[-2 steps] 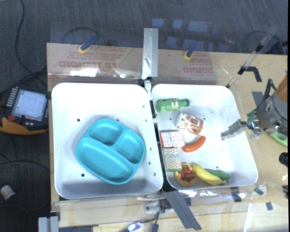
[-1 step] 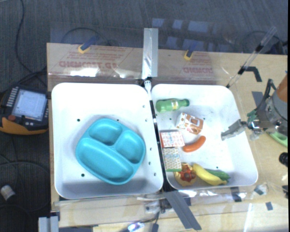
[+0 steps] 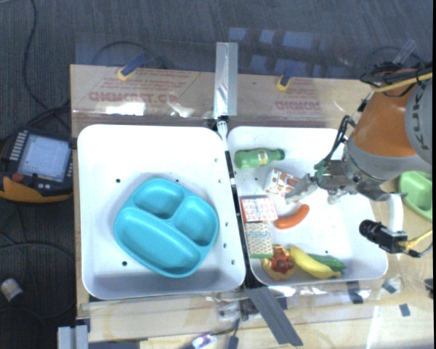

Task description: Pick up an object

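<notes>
Hovering over the right bin (image 3: 363, 264), the gripper (image 3: 303, 187) hangs above the orange sausage (image 3: 291, 217), nothing lifted yet. You cannot tell its state; your grasp remains

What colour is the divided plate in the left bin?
Light blue; the divided plate shows clearly in the camera view.

bench (image 3: 152, 97): brown top, clear sheet over its far strip | left white bin (image 3: 94, 195) and right white bin (image 3: 363, 257) sit on it side by side, edges touching | green item (image 3: 416, 190) by right bin's outer side
</notes>
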Available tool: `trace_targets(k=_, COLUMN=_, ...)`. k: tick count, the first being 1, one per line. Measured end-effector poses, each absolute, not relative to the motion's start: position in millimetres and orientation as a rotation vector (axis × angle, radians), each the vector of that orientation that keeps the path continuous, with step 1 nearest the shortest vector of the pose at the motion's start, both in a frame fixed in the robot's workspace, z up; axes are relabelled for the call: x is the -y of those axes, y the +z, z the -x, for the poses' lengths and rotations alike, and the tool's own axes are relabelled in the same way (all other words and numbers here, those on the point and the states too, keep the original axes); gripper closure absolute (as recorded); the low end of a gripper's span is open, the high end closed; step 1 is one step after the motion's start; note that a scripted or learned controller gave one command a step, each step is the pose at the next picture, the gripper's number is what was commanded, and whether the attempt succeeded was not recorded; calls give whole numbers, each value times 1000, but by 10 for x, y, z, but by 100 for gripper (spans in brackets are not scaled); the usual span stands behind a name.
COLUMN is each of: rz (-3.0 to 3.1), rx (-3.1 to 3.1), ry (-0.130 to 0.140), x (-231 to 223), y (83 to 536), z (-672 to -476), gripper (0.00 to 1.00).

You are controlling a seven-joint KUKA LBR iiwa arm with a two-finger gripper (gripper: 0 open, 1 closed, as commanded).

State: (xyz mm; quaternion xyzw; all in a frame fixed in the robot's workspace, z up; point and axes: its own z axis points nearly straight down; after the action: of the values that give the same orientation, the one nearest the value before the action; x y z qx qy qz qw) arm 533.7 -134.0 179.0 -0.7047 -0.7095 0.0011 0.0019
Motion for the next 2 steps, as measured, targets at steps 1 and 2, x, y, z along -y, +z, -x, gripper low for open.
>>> trace_targets(k=1, rz=2399, rx=2046, ry=-9, x=1440, y=898, z=-5599, gripper=0)
trace_targets(k=2, rz=2504, rx=1921, ry=-10, x=1052, y=902, z=-5264, gripper=0)
